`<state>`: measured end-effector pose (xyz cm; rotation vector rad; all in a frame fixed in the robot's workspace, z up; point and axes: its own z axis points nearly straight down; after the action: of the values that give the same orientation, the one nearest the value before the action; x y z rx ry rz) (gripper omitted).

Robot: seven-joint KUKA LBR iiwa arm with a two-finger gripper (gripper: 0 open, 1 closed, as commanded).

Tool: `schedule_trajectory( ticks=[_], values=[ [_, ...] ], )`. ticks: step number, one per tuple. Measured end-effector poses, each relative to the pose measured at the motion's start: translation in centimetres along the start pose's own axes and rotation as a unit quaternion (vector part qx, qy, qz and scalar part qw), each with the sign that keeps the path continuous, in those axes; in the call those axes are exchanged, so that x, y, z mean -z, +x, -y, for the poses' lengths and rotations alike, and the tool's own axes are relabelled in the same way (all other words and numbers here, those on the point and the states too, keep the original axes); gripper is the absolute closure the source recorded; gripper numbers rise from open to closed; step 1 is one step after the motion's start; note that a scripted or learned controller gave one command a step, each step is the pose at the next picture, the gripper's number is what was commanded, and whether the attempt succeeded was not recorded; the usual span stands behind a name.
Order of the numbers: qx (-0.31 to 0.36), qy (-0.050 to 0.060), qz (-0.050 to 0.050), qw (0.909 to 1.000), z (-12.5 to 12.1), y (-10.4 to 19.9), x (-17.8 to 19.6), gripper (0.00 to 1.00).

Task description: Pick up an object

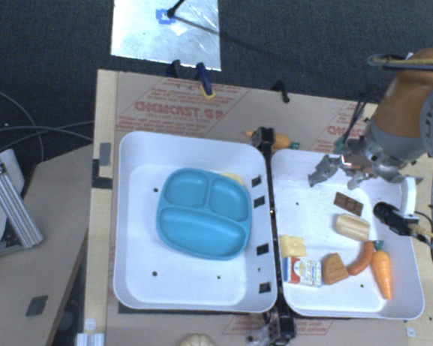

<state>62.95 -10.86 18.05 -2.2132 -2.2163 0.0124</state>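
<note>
My tool (339, 174) hovers with fingers spread and nothing between them over the right bin (311, 214), above the chocolate bar (348, 203); a yellow item (234, 178) hides behind the blue tray (204, 212).

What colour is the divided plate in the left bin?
Light blue. The divided plate shows plainly in the camera view, lying in the left bin.
</note>
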Motion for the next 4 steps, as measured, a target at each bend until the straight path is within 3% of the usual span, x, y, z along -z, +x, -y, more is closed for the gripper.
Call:
schedule_trajectory(
  ticks=[1,3,4],
  values=[
    [0.001,-0.007,0.001,1.0,-0.3,0.0,0.8,0.0],
    [0.0,-0.005,0.0,1.0,0.9,0.3,-8.0,0.0],
    [0.0,-0.006,0.001,1.0,0.8,0.3,-9.7,0.0]
  ],
)
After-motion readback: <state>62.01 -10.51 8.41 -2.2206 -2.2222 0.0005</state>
